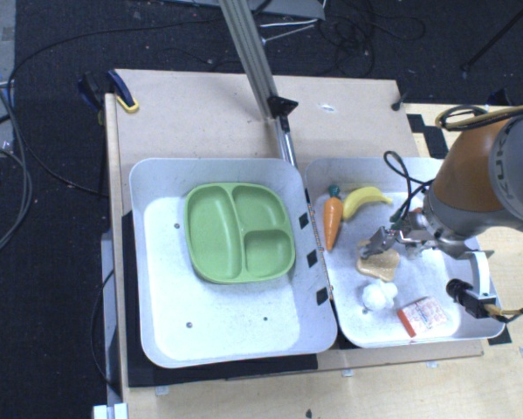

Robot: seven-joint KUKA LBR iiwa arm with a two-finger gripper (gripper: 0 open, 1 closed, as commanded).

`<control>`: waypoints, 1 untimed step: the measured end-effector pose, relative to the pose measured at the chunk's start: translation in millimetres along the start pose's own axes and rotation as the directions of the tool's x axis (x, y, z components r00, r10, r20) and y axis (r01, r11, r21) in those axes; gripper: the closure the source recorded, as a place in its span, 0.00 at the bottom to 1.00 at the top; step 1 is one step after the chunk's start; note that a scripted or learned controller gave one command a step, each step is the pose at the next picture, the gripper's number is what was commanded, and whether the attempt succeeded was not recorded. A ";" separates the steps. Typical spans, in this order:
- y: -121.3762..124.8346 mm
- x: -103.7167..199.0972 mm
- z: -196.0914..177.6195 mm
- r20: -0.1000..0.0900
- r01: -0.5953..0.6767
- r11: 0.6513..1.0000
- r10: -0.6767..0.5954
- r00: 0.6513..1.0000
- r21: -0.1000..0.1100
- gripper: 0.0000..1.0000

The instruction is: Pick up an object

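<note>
Nearest the camera, at the front of the right bin, lies a small white packet with red printing and a red end, flat on the floor. Just beside it to the left sits a small white lump, rounded and pale. Behind that rests a tan, toast-like slice of bread, flat and roughly wedge-shaped, with the gripper right at its upper edge; whether it is touching or clamping the slice cannot be told. Farther back lie an orange carrot with a green top and a yellow banana, close together. Over in the left bin, a green divided plate sits toward the rear.
</note>
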State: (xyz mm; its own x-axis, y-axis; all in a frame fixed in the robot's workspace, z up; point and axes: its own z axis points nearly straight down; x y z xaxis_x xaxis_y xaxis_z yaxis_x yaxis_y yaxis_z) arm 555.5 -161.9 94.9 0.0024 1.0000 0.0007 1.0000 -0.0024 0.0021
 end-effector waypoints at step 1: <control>2.1 -0.6 -14.6 0.003 0.001 1.000 -0.001 1.000 -0.007 1.00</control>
State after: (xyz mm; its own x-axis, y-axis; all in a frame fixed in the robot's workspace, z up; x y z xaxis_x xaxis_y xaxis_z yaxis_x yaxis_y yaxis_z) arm 557.6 -162.5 109.5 0.0016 1.0000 -0.0020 1.0000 -0.0016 0.0092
